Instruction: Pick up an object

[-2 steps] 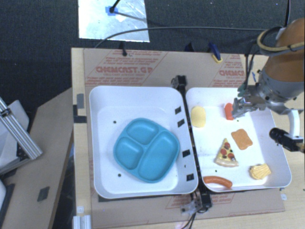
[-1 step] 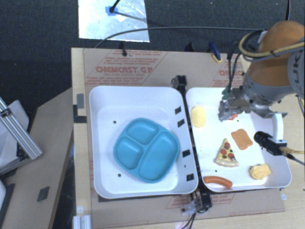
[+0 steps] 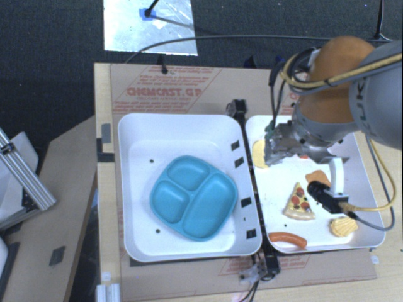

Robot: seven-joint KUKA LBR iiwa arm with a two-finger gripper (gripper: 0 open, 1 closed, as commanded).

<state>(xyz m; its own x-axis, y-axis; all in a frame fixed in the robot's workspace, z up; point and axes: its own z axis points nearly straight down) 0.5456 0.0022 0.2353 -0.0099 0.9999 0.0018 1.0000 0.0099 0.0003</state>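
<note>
While the grey metal gripper (image 3: 275,151) hangs at the right bin's (image 3: 362,168) upper left, finger state unclear, beside a flat yellow disc (image 3: 258,153), a textured pizza slice (image 3: 299,203) lies lower centre.

The tabletop (image 3: 75,168) carries a printed cardboard sheet (image 3: 165,88), on which two white bins (image 3: 135,187) sit side by side.

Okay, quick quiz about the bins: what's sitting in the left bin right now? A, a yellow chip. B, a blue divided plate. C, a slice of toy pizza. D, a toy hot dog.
B: the blue divided plate lies alone in the left bin, while the pizza slice, hot dog and chip are in the right bin.
</note>
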